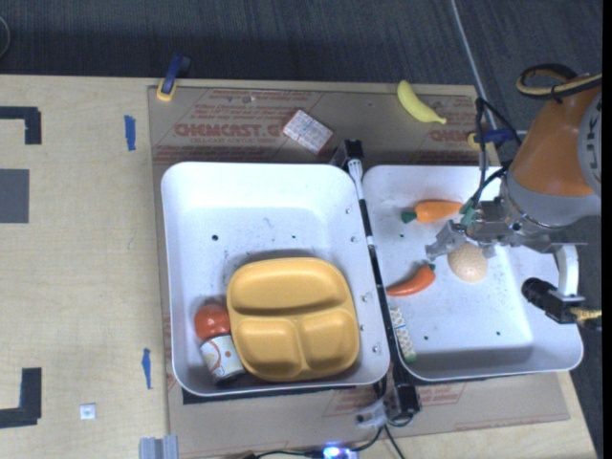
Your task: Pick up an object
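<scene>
Right of frame: the gripper [466,240] hangs over the right bin [497,347], just above a beige egg [469,263]; its spread cannot be told. An orange carrot [437,210] lies just beside.

One fixed cam above the bench, looking down at a slant, far enough back to take in both white bins side by side: left bin [182,256], right bin [535,352]. Dark carpet [287,17] runs along the top of frame, wooden bench top [76,256] fills the left. Arm [564,161] enters from frame right.
</scene>
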Tool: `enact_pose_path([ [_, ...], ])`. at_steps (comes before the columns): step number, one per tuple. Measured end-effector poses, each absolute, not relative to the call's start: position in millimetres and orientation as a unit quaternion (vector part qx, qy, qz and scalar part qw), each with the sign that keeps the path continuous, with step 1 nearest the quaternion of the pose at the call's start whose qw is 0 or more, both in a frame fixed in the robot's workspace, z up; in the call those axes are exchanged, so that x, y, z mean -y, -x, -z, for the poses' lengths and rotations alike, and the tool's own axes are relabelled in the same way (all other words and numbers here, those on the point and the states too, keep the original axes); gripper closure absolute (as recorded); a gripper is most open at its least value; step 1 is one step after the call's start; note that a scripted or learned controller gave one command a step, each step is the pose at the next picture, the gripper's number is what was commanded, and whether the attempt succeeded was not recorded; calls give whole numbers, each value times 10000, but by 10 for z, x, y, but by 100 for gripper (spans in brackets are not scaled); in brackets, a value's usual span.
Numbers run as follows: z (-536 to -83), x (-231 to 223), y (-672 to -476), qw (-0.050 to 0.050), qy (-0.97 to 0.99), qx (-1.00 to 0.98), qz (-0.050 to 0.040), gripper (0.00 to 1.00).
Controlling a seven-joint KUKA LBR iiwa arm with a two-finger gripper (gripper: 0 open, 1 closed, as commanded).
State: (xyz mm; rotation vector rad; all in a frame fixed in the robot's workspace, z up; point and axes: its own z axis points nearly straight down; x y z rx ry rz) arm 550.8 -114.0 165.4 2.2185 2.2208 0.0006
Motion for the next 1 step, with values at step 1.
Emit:
enact_pose_path([
  [1,-971,983,-5297,28,-7065,-7077,-27,0],
])
